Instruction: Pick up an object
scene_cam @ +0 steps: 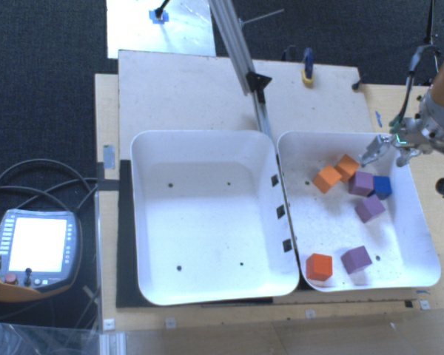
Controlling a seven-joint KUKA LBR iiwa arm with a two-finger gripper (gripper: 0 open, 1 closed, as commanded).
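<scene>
Gripper: I see my gripper [385, 148] at the upper right edge of the right bin [422, 228], reaching in from the right under the grey wrist.
Fingers: one metal finger [373, 151] points down and left toward the blocks; I cannot tell whether the pair is parted or closed, and I see nothing held between them.
Nearest candidates: the orange block [348, 166] lies just left and below the tip, with a second orange block [327, 178] touching it further left; the purple block [361, 183] and blue block [382, 186] sit close below, side by side.
Others: another purple block [369, 208] lies below that cluster; an orange cube [319, 266] and a purple cube [356, 259] sit well apart, near the front wall.
Key relation: the cluster lies down and left of the fingertips, so I judge the coming move to be a short shift inward and a descent.
Long axis: the blocks look roughly cubic, so I see no clear axis to align to.
Risk: the blocks are crowded, so a finger may land on a neighbour.
Left bin [144, 198]: not involved.
Progress: my judgement is that nothing is picked yet.
</scene>
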